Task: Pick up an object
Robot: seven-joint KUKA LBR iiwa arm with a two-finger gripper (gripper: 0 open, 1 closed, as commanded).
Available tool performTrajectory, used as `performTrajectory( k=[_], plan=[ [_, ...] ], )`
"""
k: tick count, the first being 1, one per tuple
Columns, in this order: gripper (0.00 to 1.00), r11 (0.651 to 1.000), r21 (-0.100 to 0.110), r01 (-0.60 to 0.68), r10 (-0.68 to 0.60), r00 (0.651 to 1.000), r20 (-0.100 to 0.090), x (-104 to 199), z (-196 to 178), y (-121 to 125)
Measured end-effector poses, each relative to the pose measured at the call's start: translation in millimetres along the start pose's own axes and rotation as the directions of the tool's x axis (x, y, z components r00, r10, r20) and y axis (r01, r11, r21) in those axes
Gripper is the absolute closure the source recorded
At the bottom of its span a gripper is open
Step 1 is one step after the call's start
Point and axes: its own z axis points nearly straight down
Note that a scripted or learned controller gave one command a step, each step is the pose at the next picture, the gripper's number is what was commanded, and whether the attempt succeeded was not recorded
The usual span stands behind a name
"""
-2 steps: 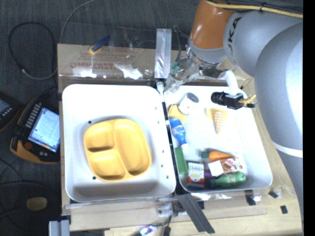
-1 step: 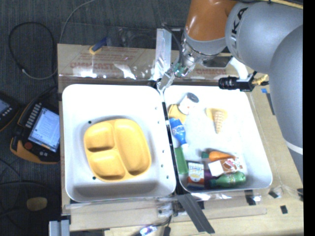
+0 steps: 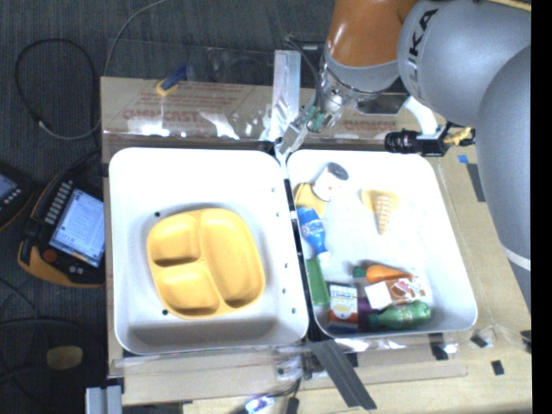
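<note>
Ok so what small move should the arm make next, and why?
Probably swing the gripper forward over the right white bin and lower toward the yellow cone-shaped toy. The gripper sits beyond the bins' far edge, and the cone lies alone, apart from the crowded items.

Part of "KUKA" – on grey arm (image 3: pixel 466 50)

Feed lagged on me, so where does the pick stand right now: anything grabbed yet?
Done: nothing looks lifted; the ice cream cone, blue bottle and carrot lie in the right bin, and the yellow divided plate sits in the left bin. In hand: the gripper is above the bins' far edge, carrying nothing visible. Left: descend, grasp and lift.
</note>
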Motion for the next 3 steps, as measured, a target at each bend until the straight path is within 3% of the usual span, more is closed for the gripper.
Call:
performTrajectory(
  k=[1,2,3],
  plan=[
    [0.0,1.0,0.0,0.0,0.0,1.0,0.0,0,0,0],
    [0.0,0.999,0.004,-0.052,0.052,0.999,-0.002,6,77,-72],
    [0.0,0.979,0.003,-0.202,0.202,0.979,-0.003,1,78,-50]
  ],
)
